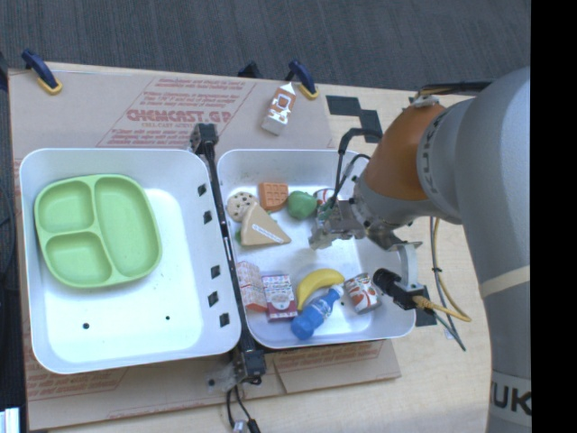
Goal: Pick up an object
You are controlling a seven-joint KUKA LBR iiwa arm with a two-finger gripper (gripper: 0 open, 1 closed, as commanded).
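My gripper (pixel 326 228) hangs low over the right bin (pixel 392 325), near its middle right, just right of a wedge of cheese (pixel 261 228) and below a green round fruit (pixel 302 204). Around it lie a cookie (pixel 239 206), an orange cracker (pixel 273 194), a banana (pixel 319 283), a blue bottle (pixel 315 314), a red and white can (pixel 362 293) and a small red carton (pixel 279 296). A small red item (pixel 323 197) shows beside the gripper's upper edge. Nothing is visibly between the fingers.
The left bin (pixel 126 332) holds a green divided plate (pixel 97 230). A small milk carton (pixel 279 109) lies on the cardboard behind the bins. The arm's grey body and orange band (pixel 406 156) cover the right bin's right side. Clamps sit at the board's back edge.
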